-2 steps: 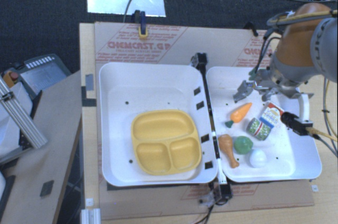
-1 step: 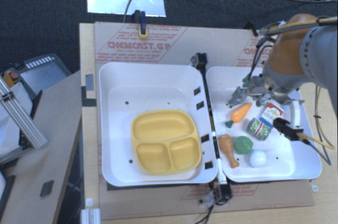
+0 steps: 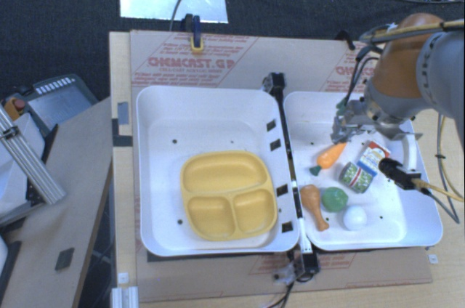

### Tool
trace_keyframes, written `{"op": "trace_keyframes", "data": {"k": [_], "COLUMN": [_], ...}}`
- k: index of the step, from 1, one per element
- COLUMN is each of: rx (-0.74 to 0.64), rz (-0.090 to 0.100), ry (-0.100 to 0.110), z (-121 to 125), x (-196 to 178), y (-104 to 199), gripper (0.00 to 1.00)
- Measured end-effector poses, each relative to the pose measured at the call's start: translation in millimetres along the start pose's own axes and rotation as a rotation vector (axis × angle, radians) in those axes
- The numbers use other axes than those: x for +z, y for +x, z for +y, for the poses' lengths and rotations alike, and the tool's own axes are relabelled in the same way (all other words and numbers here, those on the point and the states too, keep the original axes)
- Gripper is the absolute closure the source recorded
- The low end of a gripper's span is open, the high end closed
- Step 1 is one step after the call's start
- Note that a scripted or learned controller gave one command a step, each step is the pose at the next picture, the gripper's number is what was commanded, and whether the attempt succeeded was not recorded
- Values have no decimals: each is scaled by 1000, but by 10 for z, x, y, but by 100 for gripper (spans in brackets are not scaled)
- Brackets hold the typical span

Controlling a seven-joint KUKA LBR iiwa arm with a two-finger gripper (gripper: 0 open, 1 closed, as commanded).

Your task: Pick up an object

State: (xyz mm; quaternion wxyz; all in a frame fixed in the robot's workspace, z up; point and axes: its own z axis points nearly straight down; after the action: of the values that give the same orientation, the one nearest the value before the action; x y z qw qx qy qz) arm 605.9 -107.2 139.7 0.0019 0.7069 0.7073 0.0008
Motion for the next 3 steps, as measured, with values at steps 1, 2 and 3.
{"op": "trace_keyframes", "data": {"k": [1,2,3], "rx": [-3,-3,-8], "rz": [0,1,3], "ry": [-4,0,4], "z": [72,83,-58], "x": [-634,-840,-741], "y": [-21,-22,475], "gripper": [100,100,100]}}
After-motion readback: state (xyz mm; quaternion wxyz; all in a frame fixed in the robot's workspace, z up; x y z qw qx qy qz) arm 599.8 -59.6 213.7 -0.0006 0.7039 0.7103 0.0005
